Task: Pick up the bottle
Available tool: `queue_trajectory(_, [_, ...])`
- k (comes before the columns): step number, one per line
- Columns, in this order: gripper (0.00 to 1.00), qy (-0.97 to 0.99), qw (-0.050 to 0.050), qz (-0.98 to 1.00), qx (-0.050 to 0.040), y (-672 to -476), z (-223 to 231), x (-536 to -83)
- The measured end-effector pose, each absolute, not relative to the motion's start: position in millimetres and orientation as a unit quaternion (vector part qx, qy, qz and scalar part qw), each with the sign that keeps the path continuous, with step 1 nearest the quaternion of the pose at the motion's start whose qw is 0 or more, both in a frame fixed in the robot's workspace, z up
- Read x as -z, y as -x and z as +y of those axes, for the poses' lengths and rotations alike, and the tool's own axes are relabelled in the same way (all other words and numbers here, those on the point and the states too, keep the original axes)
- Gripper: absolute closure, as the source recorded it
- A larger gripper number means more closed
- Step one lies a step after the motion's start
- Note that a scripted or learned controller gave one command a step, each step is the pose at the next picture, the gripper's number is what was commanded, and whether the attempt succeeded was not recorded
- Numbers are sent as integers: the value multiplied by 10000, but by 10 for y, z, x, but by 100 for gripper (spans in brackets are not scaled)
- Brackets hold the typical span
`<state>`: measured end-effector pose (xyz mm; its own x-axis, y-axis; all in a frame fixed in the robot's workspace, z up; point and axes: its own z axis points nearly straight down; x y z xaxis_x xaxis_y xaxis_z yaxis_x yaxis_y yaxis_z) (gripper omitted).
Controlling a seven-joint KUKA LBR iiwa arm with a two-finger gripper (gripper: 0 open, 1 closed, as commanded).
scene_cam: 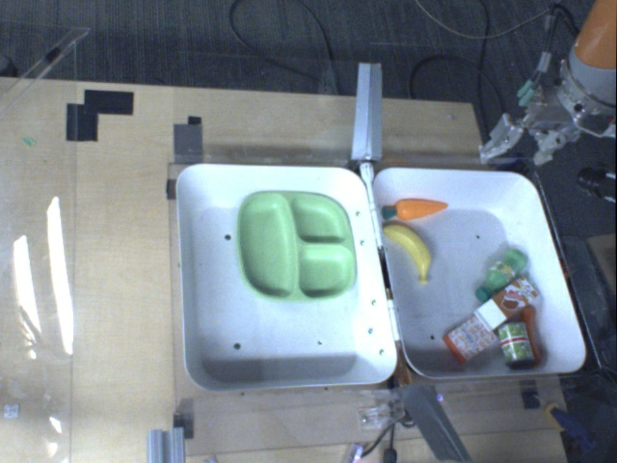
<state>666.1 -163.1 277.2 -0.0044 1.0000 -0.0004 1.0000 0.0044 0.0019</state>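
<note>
A green tray [294, 244] is seen in the left bin [207, 355]. In the right bin [554, 230], a carrot [416, 208] and banana [411, 249] lie at the far left. The bottle [500, 273] is found right of centre, its long axis slanted, cap toward the far right. A carton [472, 334], can [518, 343] and sachet [521, 299] are crowded just beside its near end. The gripper [525, 139] is held above the bin's far right corner, fingers apart.

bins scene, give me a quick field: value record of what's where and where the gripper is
left bin: green divided tray
right bin: carrot, banana, green bottle, red bottle, carton, small can
gripper: above the bench beyond the right bin's far right corner, holding nothing
task state: bottle not yet picked
</note>
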Motion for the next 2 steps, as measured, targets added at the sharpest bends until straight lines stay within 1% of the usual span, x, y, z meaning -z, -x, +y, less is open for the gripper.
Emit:
queue_trajectory(1, [0, -6926, 18, 7213, -8, -5940, -1967, -1867])
queue_trajectory(2, [0, -7360, 26, 6770, -27, -5581, -2034, -974])
